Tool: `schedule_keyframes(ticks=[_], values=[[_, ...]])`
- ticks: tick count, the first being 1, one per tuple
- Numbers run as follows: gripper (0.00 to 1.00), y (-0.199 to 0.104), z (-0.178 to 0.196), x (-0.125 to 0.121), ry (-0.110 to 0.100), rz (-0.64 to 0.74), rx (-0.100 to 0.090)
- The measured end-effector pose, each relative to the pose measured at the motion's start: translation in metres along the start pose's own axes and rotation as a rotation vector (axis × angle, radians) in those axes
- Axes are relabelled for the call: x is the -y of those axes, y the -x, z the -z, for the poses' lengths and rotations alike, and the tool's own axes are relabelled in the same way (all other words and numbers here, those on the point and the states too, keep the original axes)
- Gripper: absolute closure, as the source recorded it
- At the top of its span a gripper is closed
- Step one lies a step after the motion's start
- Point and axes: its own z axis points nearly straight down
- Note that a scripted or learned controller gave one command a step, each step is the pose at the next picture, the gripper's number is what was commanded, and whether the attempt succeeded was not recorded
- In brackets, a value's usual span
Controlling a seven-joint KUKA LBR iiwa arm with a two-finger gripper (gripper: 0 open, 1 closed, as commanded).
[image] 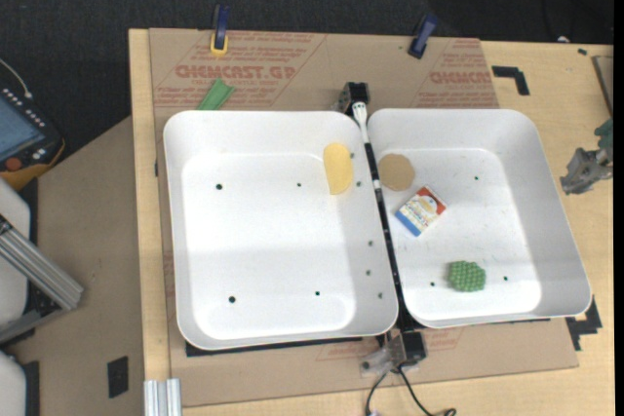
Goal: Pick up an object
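Left bin (195, 209): yellow piece (337, 169). Right bin (526, 209): disc (396, 172), packet (420, 211), green ball (466, 276). Tool (585, 169) state unclear.

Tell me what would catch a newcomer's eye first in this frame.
Two white bins side by side fill the bench, the left bin and the right bin. A yellow piece lies near the left bin's upper right corner. The right bin holds a tan disc by the divider, a small red, white and blue packet below it, and a bumpy green ball near the front.

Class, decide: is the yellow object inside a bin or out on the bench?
Inside. The yellow object lies in the left bin, by its right wall.
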Motion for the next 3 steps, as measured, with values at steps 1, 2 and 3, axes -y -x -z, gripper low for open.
schedule_keyframes(ticks=[1, 2, 3], values=[[1.00, 0.019, 0.100, 0.027, 0.020, -0.004, 0.010], [1.00, -0.023, 0.032, -0.005, 0.002, 0.002, 0.000], [1.00, 0.001, 0.006, 0.028, 0.003, -0.005, 0.002]])
